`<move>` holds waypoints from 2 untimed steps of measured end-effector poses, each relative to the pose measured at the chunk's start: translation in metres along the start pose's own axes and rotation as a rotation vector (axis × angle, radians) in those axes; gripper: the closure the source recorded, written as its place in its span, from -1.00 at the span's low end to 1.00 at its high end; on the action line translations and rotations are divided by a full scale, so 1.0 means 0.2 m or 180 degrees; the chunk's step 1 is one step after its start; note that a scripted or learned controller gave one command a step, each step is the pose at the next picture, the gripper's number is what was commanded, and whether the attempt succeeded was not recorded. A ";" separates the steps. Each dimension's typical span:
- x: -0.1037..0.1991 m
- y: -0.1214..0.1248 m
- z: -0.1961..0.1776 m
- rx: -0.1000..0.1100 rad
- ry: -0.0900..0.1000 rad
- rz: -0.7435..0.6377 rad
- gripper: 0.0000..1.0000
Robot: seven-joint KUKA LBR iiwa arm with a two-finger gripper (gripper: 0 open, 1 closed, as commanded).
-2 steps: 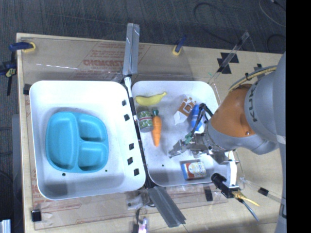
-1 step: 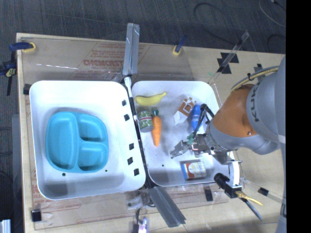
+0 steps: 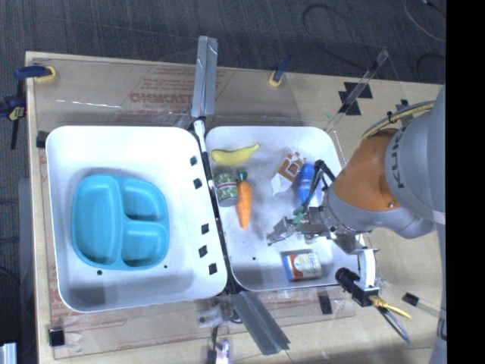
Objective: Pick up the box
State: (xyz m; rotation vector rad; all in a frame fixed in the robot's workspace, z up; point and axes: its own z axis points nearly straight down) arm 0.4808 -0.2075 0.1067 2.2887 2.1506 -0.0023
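Box [image 3: 302,264]: near edge of right bin [image 3: 258,279], lying flat. Claw [image 3: 279,233]: just above-left of it, fingers apart, holding nothing.

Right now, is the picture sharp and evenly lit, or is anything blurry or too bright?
In the camera view the light is soft and even; the white bins look bright but keep their edges, with faint shadows inside their walls. The carrot and banana are fairly crisp; the gripper is small and slightly smeared.
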 end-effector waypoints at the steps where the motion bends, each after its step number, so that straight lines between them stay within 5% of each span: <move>1: -0.01 -0.02 0.03 0.0002 0.0009 0.0221 -1.00; 2: 0.01 -0.02 0.07 0.0006 0.0013 -0.0485 -1.00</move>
